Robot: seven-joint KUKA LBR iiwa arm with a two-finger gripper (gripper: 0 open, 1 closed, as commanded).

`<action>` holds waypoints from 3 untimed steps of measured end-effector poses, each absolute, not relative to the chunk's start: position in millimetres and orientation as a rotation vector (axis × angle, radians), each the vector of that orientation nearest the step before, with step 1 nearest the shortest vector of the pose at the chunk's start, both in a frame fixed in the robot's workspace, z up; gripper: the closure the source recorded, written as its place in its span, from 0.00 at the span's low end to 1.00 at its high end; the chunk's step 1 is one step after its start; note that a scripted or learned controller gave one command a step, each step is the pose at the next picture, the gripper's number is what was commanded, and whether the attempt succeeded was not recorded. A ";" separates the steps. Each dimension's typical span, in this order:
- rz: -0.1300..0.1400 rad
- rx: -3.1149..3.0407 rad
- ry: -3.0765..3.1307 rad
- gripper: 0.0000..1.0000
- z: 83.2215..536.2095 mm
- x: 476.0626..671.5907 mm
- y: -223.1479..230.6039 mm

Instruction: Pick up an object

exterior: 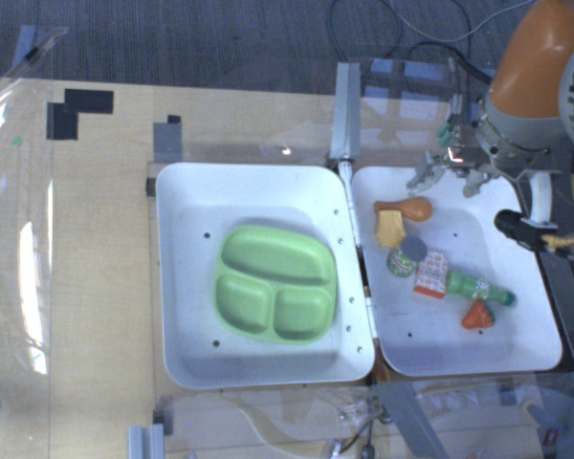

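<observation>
The grey arm [545, 55], orange-banded above the wrist, reaches in from the right. Its gripper [452, 172] hangs pointing downward, jaws spread apart, with nothing between them.

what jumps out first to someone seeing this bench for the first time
The bright green divided tray lying in the left bin catches the eye first. Next comes the arm's orange band at upper right, with the gripper over the right bin's far edge, above a cluster of small items including a green bottle.
</observation>
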State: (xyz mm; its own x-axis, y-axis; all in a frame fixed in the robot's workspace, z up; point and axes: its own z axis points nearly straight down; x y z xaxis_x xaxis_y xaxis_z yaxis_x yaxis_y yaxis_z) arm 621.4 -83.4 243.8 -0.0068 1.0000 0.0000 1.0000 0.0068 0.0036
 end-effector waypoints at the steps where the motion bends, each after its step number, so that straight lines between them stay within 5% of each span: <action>1: 0.014 1.687 2.624 0.00 93.2 535.2 -115.2; 2: 0.015 1.773 2.566 0.00 94.6 567.1 -95.6; 3: 0.022 1.766 2.559 1.00 108.3 570.6 -96.1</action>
State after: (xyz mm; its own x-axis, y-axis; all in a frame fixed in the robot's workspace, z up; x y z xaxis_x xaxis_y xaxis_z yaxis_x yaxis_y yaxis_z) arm 570.6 -96.1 108.3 -0.3545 0.9349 -0.0187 0.9344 0.3549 0.0305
